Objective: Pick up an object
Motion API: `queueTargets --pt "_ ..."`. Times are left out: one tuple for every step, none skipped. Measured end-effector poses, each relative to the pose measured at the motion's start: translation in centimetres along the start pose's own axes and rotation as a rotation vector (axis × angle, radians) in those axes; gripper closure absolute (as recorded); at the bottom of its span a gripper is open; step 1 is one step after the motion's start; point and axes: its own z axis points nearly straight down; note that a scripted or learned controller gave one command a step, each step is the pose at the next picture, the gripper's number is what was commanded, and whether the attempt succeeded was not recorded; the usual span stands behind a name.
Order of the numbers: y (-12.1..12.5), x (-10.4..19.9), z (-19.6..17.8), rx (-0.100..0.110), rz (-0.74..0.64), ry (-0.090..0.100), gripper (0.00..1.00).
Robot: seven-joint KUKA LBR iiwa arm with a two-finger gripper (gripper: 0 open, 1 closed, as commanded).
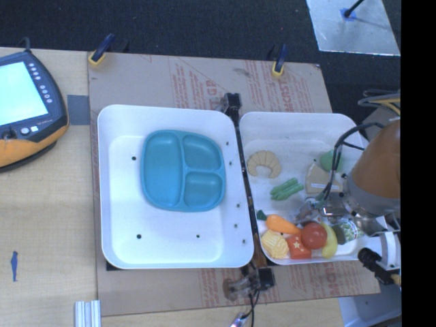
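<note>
Firstly, the left bin (pixel 116 182) carries a blue divided plate (pixel 182 169), and the right bin (pixel 300 122) keeps the toy food: a croissant (pixel 264 163), green beans (pixel 286 189), a carrot (pixel 281 224) and a tomato (pixel 313 236). At the right, the gripper (pixel 325 208) is low among these pieces. It seems nothing is lifted yet, so the pick remains.

The arm (pixel 378 172) shows as a rounded body, orange-brown on top and grey lower down (the colours blur into each other at this angle). A black cable (pixel 338 157) loops out above the jaws and curves back toward the wrist. Just beside the jaws sits a cluster of dark and metallic fittings, too small to make out. Below them lies a white housing (pixel 388 248) with a black knob.
</note>
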Motion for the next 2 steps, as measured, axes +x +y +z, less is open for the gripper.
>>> queueTargets --pt "0.1 6.1 0.0 0.0 -0.002 0.0 0.0" --pt "0.1 6.0 -1.0 0.001 -0.006 -0.001 1.0"
